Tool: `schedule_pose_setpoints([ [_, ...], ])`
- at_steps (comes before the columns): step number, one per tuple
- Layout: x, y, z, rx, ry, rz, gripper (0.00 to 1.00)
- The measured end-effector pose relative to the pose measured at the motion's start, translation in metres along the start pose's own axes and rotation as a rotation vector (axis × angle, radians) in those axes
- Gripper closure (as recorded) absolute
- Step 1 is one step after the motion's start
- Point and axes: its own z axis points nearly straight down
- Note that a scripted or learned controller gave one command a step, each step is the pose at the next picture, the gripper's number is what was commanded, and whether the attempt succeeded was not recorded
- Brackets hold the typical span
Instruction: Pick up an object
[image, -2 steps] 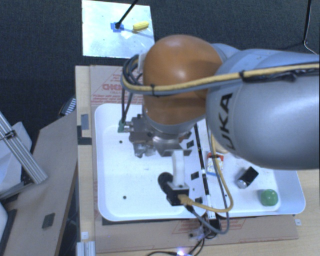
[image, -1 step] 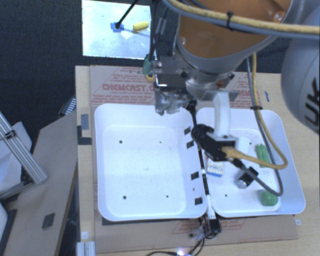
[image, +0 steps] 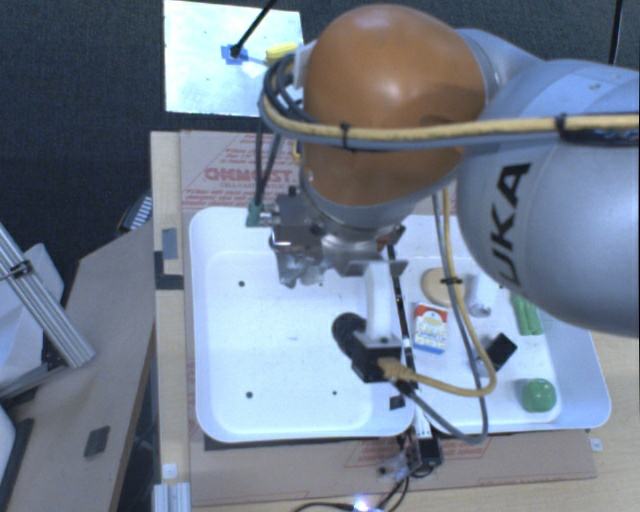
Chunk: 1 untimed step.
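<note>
Candidates for pickup all lie in the right bin (image: 585, 395), taken here as my landmark: a small red, white and blue carton (image: 431, 329) close to that bin's left wall; a green ball (image: 538, 394) toward its near right corner; a green stick-like piece (image: 527, 313) at its right side; a black block (image: 499, 349) between carton and ball; a pale round disc (image: 436, 284) just behind the carton, partly hidden by a yellow cable (image: 452, 300).

My gripper (image: 300, 268) hangs left of the right bin, over the far part of the left bin (image: 215, 300), where the floor looks bare; I cannot tell how it is set or whether it has hold of anything, since my own orange wrist (image: 390, 100) covers it from above.

Risks, as I judge them: closing where I now hang would most likely catch nothing; the carton sits tight to the dividing wall, so a descent there could strike the rim; the ball may roll off a poor pinch; the trailing cable could sweep small pieces as I cross.
</note>
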Motion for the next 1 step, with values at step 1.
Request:
schedule_pose_setpoints([
  [1,-0.0121,0.0010,0.0614,-0.004,0.001,0.003,1.00],
])
